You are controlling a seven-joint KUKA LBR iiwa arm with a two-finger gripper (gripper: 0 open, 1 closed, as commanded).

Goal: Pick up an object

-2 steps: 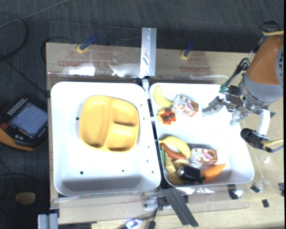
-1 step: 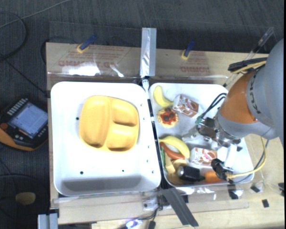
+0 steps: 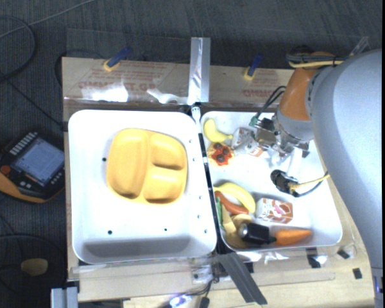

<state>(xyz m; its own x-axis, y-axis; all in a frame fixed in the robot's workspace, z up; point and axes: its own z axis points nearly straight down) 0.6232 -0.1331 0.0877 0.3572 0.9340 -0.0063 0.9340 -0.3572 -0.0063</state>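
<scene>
My gripper [image 3: 255, 137] is low in the back part of the right bin [image 3: 330, 201], beneath the orange wrist band [image 3: 295, 98]. It hangs just right of a small red and orange toy [image 3: 219, 153] and a yellow banana piece [image 3: 212, 131]. Nothing can be made out in its grasp. Toward the front of the same bin lie a banana [image 3: 239, 195], a red sausage-like toy [image 3: 227, 202], a small printed carton [image 3: 274, 210], a carrot [image 3: 292, 236] and a black object [image 3: 253, 231].
The left bin [image 3: 90, 236] holds a yellow divided plate [image 3: 146, 164]. A black plug on a cable [image 3: 282, 181] dangles from the arm over the right bin's middle. The grey arm body [image 3: 356, 146] covers that bin's right side. A handheld controller [image 3: 29, 165] lies on the floor at left.
</scene>
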